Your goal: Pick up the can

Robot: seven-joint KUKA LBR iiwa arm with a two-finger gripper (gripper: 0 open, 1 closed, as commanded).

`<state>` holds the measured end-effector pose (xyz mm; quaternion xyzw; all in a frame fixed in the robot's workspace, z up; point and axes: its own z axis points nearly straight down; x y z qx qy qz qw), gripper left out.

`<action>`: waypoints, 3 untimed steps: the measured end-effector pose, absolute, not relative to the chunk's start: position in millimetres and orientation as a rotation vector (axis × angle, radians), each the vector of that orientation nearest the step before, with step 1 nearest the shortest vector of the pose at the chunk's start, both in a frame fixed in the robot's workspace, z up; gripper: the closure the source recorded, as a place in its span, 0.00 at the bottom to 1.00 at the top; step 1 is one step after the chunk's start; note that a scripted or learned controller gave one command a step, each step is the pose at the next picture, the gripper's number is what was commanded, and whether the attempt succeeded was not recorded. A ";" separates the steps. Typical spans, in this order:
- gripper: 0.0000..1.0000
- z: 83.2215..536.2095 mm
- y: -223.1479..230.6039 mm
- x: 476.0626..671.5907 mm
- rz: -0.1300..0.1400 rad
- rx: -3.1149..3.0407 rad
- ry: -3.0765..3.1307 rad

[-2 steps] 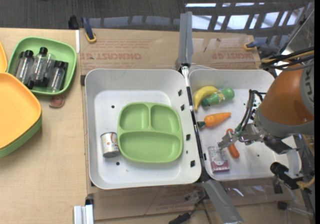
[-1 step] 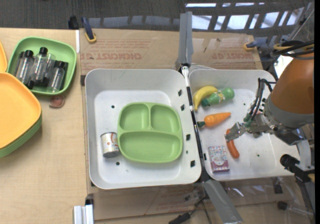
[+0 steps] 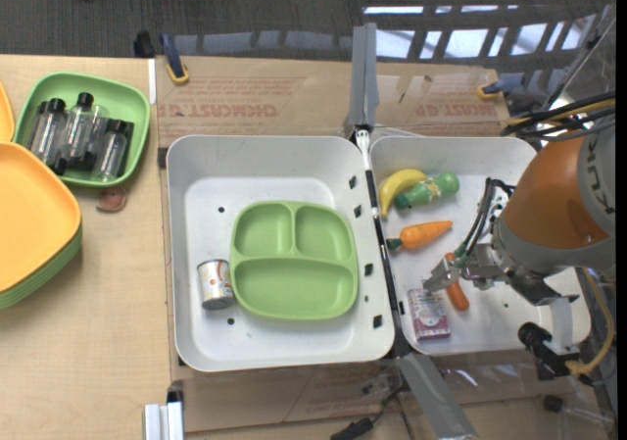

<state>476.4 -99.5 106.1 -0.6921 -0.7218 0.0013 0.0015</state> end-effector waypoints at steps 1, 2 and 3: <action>0.00 126.7 -103.3 486.7 0.004 -2.251 -2.189; 1.00 134.8 -104.3 486.5 0.007 -2.252 -2.188; 1.00 110.5 -104.6 476.9 0.002 -1.985 -2.432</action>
